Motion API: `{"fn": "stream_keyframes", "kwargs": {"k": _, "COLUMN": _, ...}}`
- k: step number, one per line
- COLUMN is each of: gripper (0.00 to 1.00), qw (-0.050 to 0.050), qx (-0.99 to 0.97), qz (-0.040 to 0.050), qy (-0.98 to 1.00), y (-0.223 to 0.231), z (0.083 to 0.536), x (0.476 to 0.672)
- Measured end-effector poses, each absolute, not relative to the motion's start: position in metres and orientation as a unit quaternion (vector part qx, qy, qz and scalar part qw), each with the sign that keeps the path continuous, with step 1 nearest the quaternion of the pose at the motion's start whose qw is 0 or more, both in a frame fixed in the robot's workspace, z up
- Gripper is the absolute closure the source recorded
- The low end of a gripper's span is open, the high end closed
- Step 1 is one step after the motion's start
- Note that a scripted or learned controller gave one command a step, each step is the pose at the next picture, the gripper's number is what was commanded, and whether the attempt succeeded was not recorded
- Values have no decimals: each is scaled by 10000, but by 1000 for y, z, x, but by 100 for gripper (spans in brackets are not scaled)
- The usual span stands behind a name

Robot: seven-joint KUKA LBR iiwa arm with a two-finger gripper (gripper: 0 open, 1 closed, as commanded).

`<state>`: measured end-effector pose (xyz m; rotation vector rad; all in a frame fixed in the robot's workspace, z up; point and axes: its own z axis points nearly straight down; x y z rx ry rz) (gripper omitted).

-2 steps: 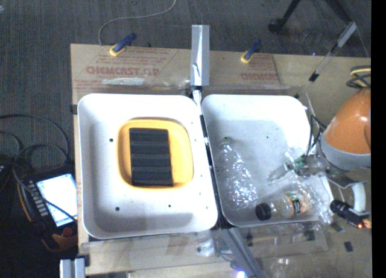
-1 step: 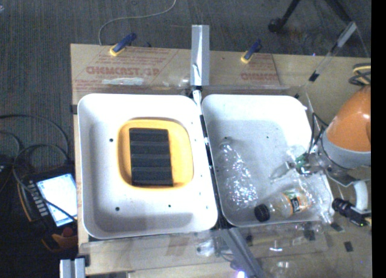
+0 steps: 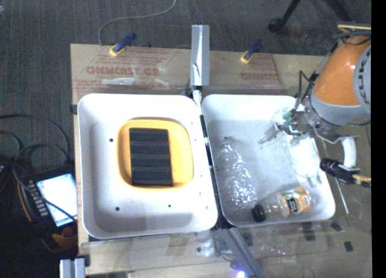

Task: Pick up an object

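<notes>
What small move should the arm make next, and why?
Probably lower the gripper onto the clear plastic packaging just beneath it in the right bin. It hangs over that bin's far right part, and I see nothing between its fingers.

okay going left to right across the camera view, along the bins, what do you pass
Tablet on the floor → left bin holding the yellow tray with the black insert → right bin with the crumpled clear plastic → bottle with a black cap → gripper → arm's orange band.
</notes>
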<state>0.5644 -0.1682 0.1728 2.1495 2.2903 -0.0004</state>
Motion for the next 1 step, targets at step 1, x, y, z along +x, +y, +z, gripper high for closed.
{"fn": "stream_keyframes", "kwargs": {"k": 1, "gripper": 100, "qw": -8, "qx": 7056, "qz": -18, "qy": 7086, "y": -185, "z": 143, "x": 524}}
